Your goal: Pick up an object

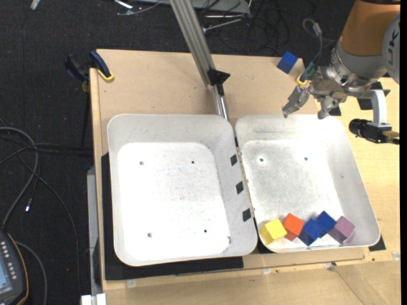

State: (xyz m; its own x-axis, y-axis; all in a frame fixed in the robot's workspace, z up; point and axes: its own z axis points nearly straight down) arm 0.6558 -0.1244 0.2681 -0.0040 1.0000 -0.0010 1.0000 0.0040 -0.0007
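The gripper (308,107) hangs above the far edge of the right bin (356,170), close to that bin's far right corner; its two thin grey fingers stand clearly apart, so the hand is open, and nothing sits between them; it touches no object, as far as the view shows. The arm (372,18) above it is grey metal with a smooth orange band.

The things to pick lie together along the near edge of the right bin, in a tight row; from the near left corner there is a yellow cube (274,230), then an orange cube (293,225), a dark blue block (317,227) and a pale purple cube (343,229); they look matte and soft-edged, like foam, and the neighbours touch or almost touch.

Both bins are shallow white trays with rounded corners and a speckled, worn floor; the left bin (121,170) lies just beside the right one. One more blue cube (288,61) rests on the bare wooden bench (159,81), beyond the far edge of the right bin; a slanted metal rod (194,33) crosses the far edge of the bench.
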